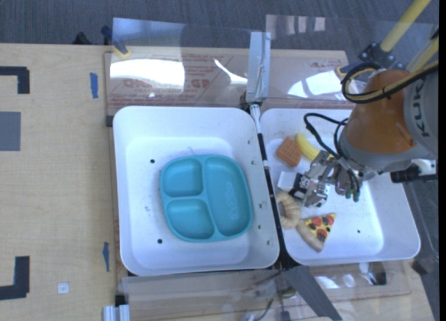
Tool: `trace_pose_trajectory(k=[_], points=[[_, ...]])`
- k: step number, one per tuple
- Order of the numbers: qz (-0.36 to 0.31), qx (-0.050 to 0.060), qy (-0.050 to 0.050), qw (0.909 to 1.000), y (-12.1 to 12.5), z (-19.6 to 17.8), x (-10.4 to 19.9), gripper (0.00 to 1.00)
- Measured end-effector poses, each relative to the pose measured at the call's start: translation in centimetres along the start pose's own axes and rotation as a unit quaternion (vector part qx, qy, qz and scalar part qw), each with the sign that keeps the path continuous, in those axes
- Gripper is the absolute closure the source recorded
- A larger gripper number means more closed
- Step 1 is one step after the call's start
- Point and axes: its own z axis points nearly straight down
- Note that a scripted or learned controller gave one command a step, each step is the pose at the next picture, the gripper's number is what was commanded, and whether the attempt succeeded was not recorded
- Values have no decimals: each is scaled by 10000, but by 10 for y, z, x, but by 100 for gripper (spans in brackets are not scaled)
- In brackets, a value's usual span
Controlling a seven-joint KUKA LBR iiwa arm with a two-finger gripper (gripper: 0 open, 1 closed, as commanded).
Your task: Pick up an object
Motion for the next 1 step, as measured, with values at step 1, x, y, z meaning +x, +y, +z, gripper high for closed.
trace_pose_trajectory(k=[1], points=[[1845, 13, 76, 9828, 73, -85, 21, 100]])
